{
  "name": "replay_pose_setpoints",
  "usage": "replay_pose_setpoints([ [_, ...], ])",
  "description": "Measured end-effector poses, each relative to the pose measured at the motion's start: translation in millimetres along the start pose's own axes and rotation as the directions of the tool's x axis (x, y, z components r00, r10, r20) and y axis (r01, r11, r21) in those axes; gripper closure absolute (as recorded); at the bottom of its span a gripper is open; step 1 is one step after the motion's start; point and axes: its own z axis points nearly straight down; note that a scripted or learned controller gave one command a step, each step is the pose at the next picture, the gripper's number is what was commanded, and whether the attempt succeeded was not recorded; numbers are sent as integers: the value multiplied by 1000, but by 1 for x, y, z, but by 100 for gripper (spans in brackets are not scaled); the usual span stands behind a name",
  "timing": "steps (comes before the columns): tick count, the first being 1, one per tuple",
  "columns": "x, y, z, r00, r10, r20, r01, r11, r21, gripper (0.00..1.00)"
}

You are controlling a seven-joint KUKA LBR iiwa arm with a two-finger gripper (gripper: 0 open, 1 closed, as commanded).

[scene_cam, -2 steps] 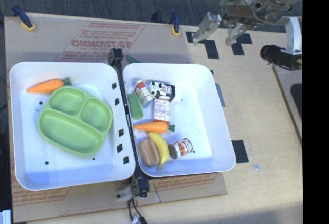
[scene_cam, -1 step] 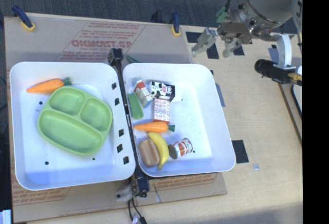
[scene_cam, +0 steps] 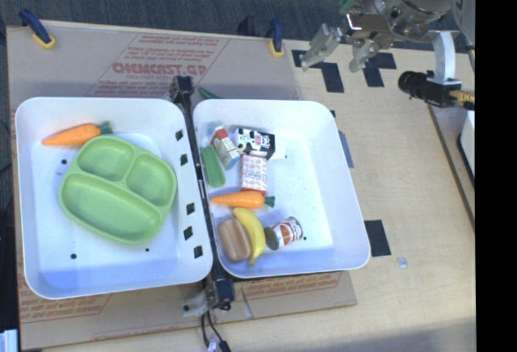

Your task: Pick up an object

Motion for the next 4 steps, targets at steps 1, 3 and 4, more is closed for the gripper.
replay_pose_setpoints([
  [1,1,1,-11,1000,-8,0,8,1000,-2,100],
  [3,52,24,200,1000,2,-2,-2,1000,7,100],
  [4,110,-47,171,1000,-1,-1,1,1000,3,100],
])
